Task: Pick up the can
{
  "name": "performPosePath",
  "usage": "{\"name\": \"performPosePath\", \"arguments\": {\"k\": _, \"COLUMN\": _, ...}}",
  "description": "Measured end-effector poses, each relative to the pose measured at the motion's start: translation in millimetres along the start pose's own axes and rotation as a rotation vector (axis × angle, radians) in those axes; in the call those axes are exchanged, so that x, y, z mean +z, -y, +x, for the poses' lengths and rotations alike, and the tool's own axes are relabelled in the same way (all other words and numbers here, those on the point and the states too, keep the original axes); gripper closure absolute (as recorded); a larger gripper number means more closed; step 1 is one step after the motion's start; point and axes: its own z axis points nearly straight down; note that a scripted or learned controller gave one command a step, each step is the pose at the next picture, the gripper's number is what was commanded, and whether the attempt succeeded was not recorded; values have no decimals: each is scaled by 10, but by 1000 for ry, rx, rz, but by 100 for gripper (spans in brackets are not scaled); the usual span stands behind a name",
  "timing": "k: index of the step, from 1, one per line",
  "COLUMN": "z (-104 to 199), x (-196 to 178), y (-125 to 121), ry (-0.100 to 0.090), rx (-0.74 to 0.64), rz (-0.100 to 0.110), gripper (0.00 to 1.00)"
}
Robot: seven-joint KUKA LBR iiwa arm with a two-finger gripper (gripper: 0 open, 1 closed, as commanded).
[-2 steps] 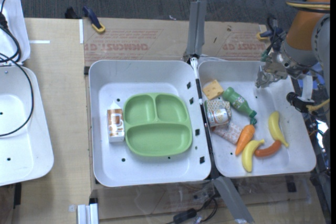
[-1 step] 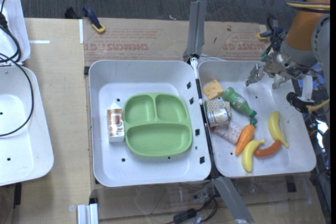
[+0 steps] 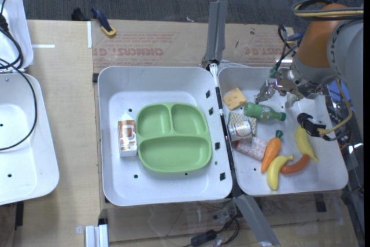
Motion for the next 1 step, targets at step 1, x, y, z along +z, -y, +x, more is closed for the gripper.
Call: {"name": "performPosePath", "arguments": {"k": 1, "z": -260, "x": -3, "y": -264, "ry": 0, "rx": 70, "rz": -1, "gripper": 0}}
